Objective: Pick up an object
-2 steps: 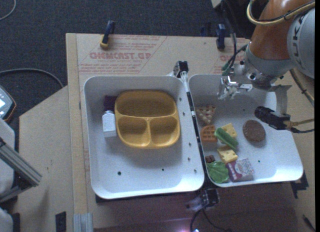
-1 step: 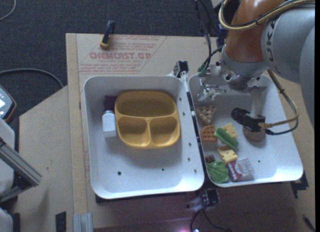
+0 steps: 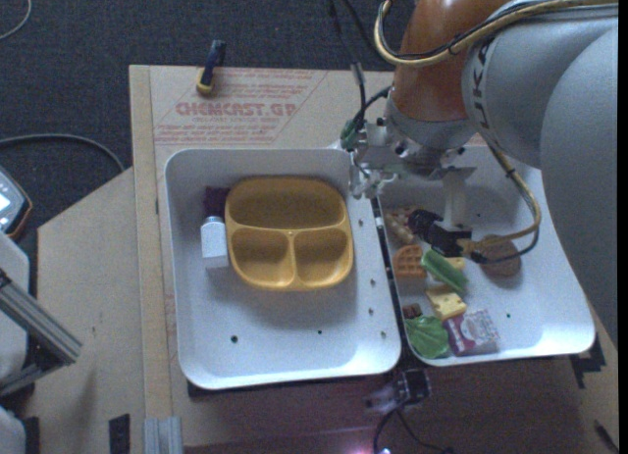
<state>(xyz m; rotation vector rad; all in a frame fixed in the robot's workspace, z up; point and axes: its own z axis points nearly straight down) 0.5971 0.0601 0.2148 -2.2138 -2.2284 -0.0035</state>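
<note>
My gripper (image 3: pixel 377 174) hangs under the grey and orange wrist, over the far left corner of the right bin (image 3: pixel 549 317), close to the wall between the bins. Below it in that bin lie a beige snack (image 3: pixel 397 224), a waffle (image 3: pixel 409 262), a green piece (image 3: pixel 447 268), a yellow cheese wedge (image 3: pixel 447 302), a small brown block (image 3: pixel 412 311), a green leaf (image 3: pixel 427 336), a pink packet (image 3: pixel 478 331) and a brown cookie (image 3: pixel 502 259). I see nothing held.
The left bin (image 3: pixel 285 349) holds a yellow divided plate (image 3: pixel 289 231), a small white bottle (image 3: pixel 214 241) and a dark maroon thing (image 3: pixel 216 196). A yellow and black tool (image 3: pixel 209 70) lies on the printed board behind the bins.
</note>
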